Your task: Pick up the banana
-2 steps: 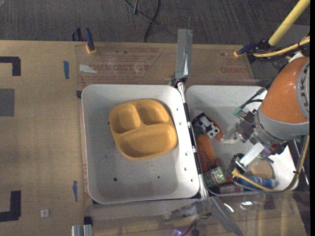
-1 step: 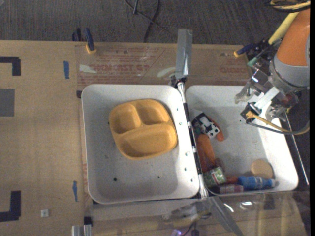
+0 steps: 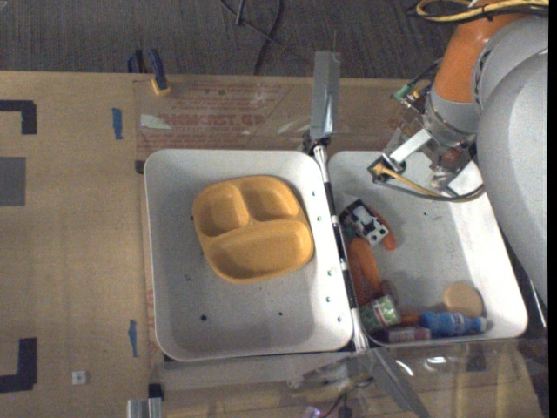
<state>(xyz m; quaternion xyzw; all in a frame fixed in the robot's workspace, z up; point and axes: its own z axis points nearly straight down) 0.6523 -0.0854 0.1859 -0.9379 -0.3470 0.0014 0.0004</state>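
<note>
My gripper (image 3: 439, 171) hangs over the back part of the right bin (image 3: 435, 251), below the orange wrist band. A white bracket and a thin yellow cable stick out from it toward the left. Nothing is visibly held under it. Along the right bin's left and front sides lie a black-and-white object (image 3: 365, 222), an orange carrot-like piece (image 3: 364, 268), a green can (image 3: 380, 312), a blue bottle (image 3: 451, 323) and a tan round item (image 3: 462, 299).
The left bin (image 3: 174, 259) holds a yellow divided plate (image 3: 252, 229). A metal divider bar (image 3: 325, 94) stands at the back between the two bins. The grey arm covers the right bin's far right side.
</note>
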